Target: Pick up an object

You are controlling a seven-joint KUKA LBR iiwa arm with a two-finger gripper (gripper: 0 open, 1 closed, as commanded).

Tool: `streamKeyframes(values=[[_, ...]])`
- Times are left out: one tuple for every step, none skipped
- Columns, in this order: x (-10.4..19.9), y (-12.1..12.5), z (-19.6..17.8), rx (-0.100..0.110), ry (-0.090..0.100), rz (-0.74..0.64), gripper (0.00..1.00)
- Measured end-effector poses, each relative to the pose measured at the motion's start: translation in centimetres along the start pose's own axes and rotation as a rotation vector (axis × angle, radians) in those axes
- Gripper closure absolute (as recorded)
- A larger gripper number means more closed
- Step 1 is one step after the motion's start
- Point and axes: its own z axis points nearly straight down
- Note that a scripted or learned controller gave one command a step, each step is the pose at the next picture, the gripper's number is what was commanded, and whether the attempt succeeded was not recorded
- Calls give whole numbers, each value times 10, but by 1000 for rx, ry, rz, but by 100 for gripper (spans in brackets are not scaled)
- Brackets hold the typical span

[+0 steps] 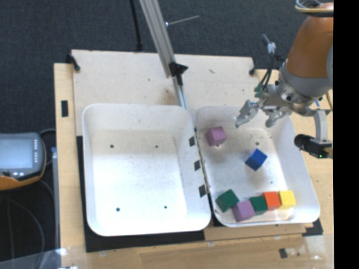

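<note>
My gripper [258, 117] hangs above the far end of the right bin [300, 167], open, with nothing between its fingers. A purple cube [216, 135] lies to its left, and a blue cube [256, 159] sits nearer the bin's middle, below the gripper. Along the bin's near wall stand a dark green cube [227, 199], a second purple cube [243, 210], a green cube [258, 204], an orange cube [272, 199] and a yellow cube [287, 198].
The left bin [140, 167] stands beside the right one, their walls touching in the middle. A slanted metal pole [160, 35] rises from the bench behind the bins. A grey device [21, 157] sits off the bench at the left.
</note>
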Motion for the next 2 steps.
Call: streamKeyframes(values=[[-56, -63, -14, 1, -2, 5, 0], [-68, -1, 90, 7, -1, -4, 0]])
